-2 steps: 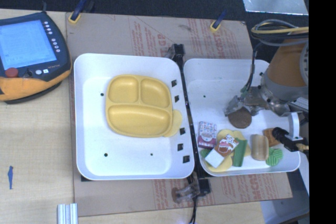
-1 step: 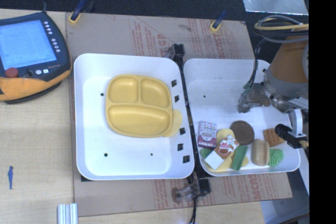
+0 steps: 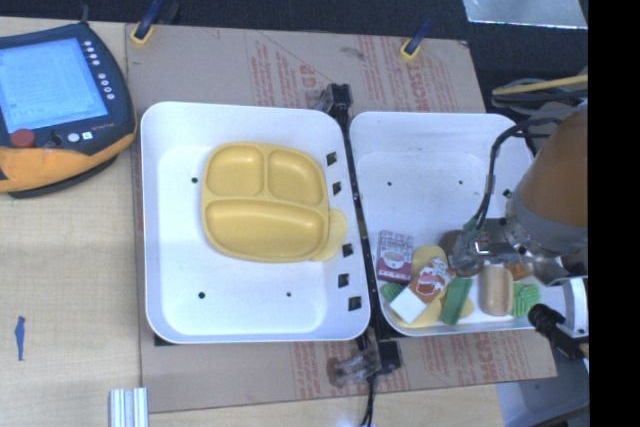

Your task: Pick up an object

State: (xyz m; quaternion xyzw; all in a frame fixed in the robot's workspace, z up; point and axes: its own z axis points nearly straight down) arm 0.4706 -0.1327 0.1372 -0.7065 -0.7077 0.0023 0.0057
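1. On the desk [image 3: 70,315], two white bins are seen side by side on a brown cardboard sheet [image 3: 300,65]: the left bin [image 3: 170,215] and the right bin [image 3: 420,155].
2. A yellow divided plate [image 3: 268,203] is seen lying flat in the left bin, slightly above its middle, with three compartments facing up.
3. A cluster of small objects is found in the lower part of the right bin, along its near wall: a red-and-white packet [image 3: 394,256] at the left, a yellow piece [image 3: 428,260] beside it, a red round item [image 3: 427,282] lying on the yellow piece, a white card [image 3: 407,304] below, a green piece [image 3: 456,300] to the right, then a beige cylinder [image 3: 495,290] and another green item [image 3: 526,300] at the far right.
4. The arm [image 3: 555,185] is seen entering from the right, above the right bin's right side.
5. The tool [image 3: 478,250] is located low over the cluster, just above the beige cylinder and the green piece. Its opening cannot be told; nothing is seen held in it.
6. A teach pendant [image 3: 55,100] with a lit screen is noted at the desk's upper left, well apart from both bins.
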